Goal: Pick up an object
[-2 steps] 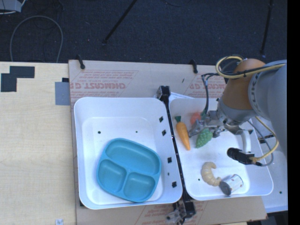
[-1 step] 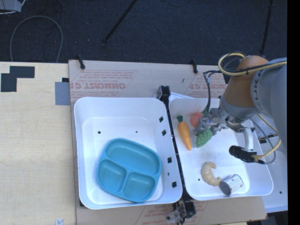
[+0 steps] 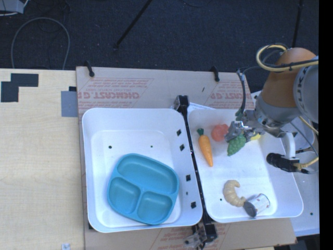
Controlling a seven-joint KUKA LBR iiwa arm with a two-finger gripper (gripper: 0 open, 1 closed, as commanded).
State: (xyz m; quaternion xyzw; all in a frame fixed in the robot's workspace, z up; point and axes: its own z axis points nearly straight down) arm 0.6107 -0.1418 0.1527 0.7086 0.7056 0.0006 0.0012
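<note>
Camera view from above, looking down at a slant, and we have two white bins side by side on the bench: the left bin (image 3: 96, 139) carries a blue divided tray (image 3: 143, 188) lying flat toward its front, three compartments showing, and the right bin (image 3: 283, 191) has all the small stuff. The arm (image 3: 283, 87) comes in from the right, orange band bright above the wrist, reaching over the back right part of that right bin. Down at its tip the gripper (image 3: 240, 130) sits low, right up against a green leafy toy vegetable (image 3: 235, 145), which angles down and to the left from the metal parts. Just beside that, to the left and touching or nearly so, there's a red rounded toy (image 3: 219, 132). Whether the fingers are spread or pinched on the green piece, I honestly cannot tell from here; the metal and the toy blur together at that spot. Left of them, an orange carrot (image 3: 206, 149) with a green top lies lengthwise close to the divider between the bins. Well apart, toward the front of the same bin, a pale croissant-shaped toy (image 3: 233, 192) curls on the floor, and just beside it on the right lies a small clear cup (image 3: 258, 204) tipped on its side with a dark end facing front-left.
</note>
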